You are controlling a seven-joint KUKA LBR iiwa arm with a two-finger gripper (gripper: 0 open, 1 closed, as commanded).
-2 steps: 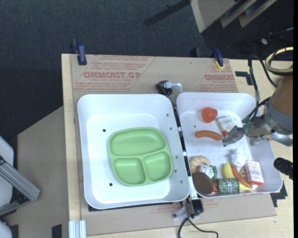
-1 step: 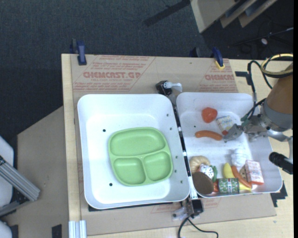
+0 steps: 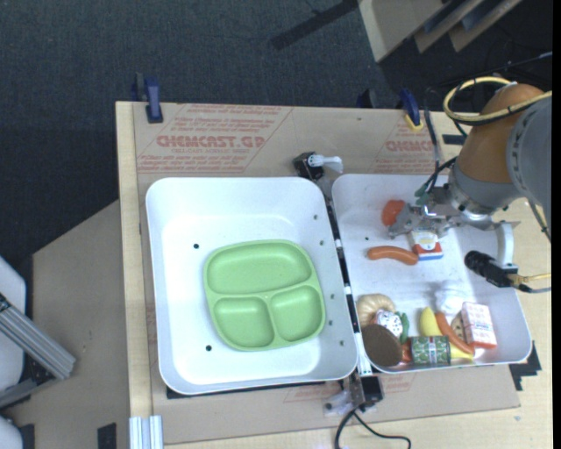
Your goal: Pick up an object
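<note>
Gripper (image 3: 423, 224) low over right bin (image 3: 351, 197), arm bent

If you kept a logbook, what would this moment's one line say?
end effector: low in right bin, over small boxed item | beside: sausage | left bin: green tray | pickup: not confirmed

Dark blue-grey carpet floor (image 3: 79, 61) around counter (image 3: 254, 131). Counter top: brown board with red print, blue clamps (image 3: 151, 95) at far corners. Pale wood furniture (image 3: 429, 26) top right. Aluminium rail (image 3: 31, 338) at left edge. Even, soft light.
</note>
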